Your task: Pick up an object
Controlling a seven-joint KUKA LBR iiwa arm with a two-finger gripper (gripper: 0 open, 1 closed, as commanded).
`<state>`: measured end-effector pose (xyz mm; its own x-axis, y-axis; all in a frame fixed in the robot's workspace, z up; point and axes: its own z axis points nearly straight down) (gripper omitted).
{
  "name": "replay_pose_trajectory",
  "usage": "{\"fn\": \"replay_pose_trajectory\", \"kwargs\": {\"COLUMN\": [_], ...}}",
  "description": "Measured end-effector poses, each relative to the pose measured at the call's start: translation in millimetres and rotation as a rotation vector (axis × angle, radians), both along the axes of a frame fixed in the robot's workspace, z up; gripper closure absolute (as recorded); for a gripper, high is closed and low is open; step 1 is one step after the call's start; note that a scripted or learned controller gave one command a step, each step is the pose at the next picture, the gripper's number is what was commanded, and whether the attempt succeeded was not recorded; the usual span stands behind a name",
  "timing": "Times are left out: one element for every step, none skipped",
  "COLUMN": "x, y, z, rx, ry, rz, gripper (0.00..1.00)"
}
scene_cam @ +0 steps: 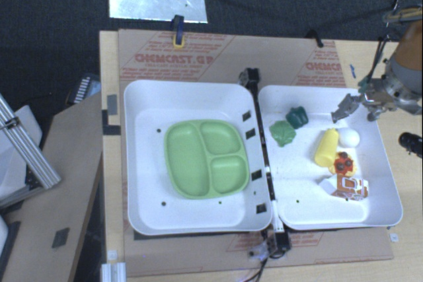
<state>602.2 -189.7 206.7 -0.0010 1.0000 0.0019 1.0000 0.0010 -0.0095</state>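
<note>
The right bin [390,208] holds several small items: a dark green pepper-like piece [297,117], a lighter green leafy piece [283,133], a yellow oblong object [326,147], a white egg [349,138], a red-orange item [342,164] and a white and orange carton [350,188]. My gripper [357,112] hangs over the bin's far right part, just above and behind the egg. Its two grey fingers are spread apart, open, with nothing between them.
The left bin [142,109] holds a light green divided plate [203,158]. A black hinge strip [259,142] runs between the bins. Both bins rest on a cardboard sheet [198,53]. A clamp [178,30] sits at its far edge.
</note>
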Motion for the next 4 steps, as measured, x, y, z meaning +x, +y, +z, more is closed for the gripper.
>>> {"fn": "replay_pose_trajectory", "kwargs": {"x": [2.8,1.4,11.4,12.2], "y": [0.4,2.3,2.1,2.6], "z": [6.5,-56.4,-106.4,-122.5], "rx": [-0.002,-0.001,-0.002,-0.002], "ry": [-0.011,-0.006,-0.008,-0.010], "rz": [0.003,0.001,0.004,0.005], "gripper": [0.00,0.00,0.00,0.00]}}
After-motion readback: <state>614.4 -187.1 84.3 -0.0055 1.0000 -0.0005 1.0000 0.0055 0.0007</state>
